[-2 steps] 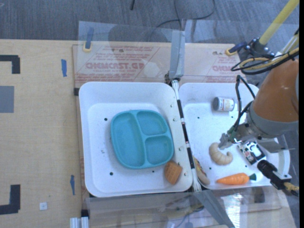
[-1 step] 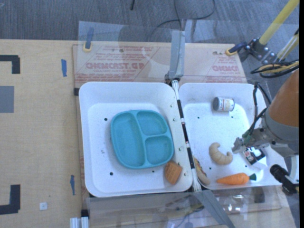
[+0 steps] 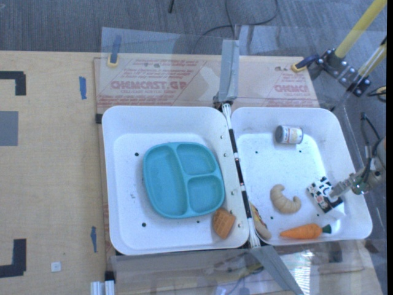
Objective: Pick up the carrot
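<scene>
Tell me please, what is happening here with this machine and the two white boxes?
A robot arm reaches in from the right, meant to pick up the carrot. The carrot lies untouched at the front of the right bin, near a croissant. The pincer is at a small black-and-white carton instead. A can lies further back. The left bin holds a teal divided plate and a waffle piece.

Two white bins of smooth plastic, a little shiny. Blue-green divided plate of smooth plastic with a soft shine. Orange carrot smooth like toy plastic, green at one end. Pale croissant matt. Tabletop of light wood, matt. Clear shiny plastic sheet behind the bins.
</scene>
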Action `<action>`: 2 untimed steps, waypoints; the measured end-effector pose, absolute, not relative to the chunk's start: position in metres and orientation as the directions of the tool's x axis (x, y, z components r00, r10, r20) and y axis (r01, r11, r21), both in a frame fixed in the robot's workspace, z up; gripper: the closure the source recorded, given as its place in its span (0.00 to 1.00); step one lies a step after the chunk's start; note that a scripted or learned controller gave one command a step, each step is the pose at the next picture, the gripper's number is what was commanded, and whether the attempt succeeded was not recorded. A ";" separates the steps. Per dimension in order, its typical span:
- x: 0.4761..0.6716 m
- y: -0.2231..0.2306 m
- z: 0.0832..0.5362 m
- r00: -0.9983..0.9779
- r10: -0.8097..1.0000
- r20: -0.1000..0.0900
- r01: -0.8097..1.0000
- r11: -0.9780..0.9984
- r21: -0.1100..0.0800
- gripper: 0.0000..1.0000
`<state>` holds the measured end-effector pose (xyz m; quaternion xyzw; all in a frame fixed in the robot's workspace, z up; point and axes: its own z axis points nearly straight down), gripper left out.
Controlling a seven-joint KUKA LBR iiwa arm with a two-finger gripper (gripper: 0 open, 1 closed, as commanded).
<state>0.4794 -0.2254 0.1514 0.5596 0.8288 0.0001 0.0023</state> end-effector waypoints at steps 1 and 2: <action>0.480 -0.135 0.164 -0.663 0.749 0.000 0.749 0.663 0.001 1.00; 0.489 -0.112 0.102 -0.818 0.574 -0.032 0.574 0.819 0.012 1.00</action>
